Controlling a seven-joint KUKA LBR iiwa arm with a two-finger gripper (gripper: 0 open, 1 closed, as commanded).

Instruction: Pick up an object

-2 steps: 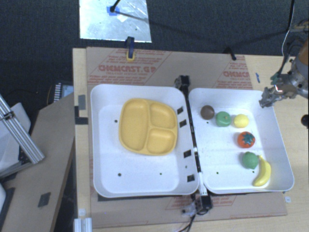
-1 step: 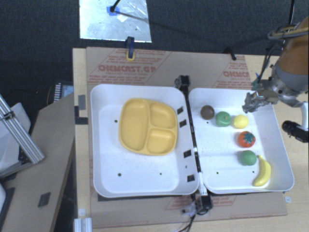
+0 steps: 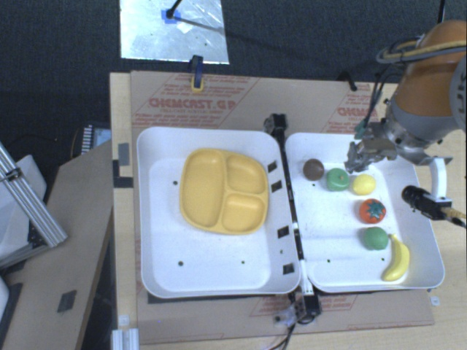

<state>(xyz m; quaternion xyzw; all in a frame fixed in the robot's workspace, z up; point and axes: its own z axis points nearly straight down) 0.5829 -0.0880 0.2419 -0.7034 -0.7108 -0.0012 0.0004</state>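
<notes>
The right bin (image 3: 321,217) holds several toy foods: a brown ball (image 3: 313,169), a green round piece (image 3: 337,179), a yellow lemon (image 3: 363,186), a red tomato (image 3: 371,211), a green round fruit (image 3: 375,238) and a banana (image 3: 397,259). My gripper (image 3: 357,162) hangs over the far part of this bin, just above the green piece and the lemon. Nothing shows between its fingers, and their gap is too small to read.
The left bin (image 3: 164,261) holds a yellow divided plate (image 3: 222,190). A black divider with clips (image 3: 286,195) runs between the two bins. Cardboard (image 3: 211,100) lies under both bins, and a foil sheet (image 3: 174,19) lies beyond it.
</notes>
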